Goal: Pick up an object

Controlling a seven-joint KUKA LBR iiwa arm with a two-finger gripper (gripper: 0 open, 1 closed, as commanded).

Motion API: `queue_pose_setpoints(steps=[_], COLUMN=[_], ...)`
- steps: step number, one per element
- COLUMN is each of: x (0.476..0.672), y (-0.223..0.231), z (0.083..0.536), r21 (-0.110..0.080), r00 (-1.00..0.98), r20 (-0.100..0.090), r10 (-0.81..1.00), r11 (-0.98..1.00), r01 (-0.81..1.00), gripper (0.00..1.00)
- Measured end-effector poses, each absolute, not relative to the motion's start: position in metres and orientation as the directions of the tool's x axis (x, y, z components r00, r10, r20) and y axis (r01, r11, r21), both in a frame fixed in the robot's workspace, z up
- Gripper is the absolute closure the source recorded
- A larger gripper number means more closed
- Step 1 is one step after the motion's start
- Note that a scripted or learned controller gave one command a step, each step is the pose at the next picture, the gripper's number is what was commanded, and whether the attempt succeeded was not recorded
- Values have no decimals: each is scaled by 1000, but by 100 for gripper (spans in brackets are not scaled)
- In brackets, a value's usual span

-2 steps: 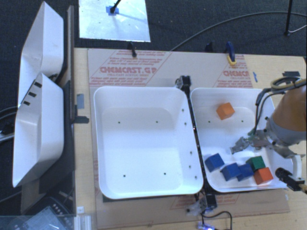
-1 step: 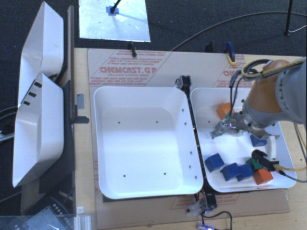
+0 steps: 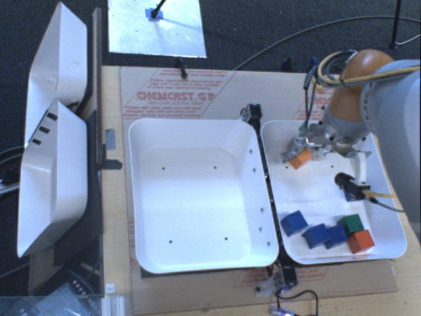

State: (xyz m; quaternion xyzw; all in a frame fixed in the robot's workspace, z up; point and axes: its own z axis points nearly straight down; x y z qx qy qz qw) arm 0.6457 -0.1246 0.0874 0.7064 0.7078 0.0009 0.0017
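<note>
The arm reaches in over the right bin (image 3: 395, 239), and its jaws (image 3: 299, 151) sit low near that bin's far left corner, closed around a small orange block (image 3: 302, 158) that shows between the fingers (whether the block is lifted clear of the bin floor cannot be told). Along the near edge of the same bin lie the other pieces: a blue block (image 3: 294, 222) toward the left, two more blue blocks (image 3: 323, 235) touching each other beside it, then a green block (image 3: 351, 223) just behind an orange-red block (image 3: 360, 241) near the near right corner. The left bin (image 3: 141, 176) stands alongside on the bench (image 3: 113, 255).
</note>
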Motion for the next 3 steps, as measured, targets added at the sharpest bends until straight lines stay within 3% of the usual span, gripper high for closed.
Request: queue_pose_setpoints(steps=[1, 2, 3], x=[645, 649, 624], y=[-125, -55, 22], z=[98, 191, 187], r21=[3, 8, 0], r00=[-2, -6, -7], r20=[0, 1, 2], r10=[1000, 1000, 1000], r11=[2, 6, 7], r01=[1000, 1000, 1000], gripper=[100, 100, 100])
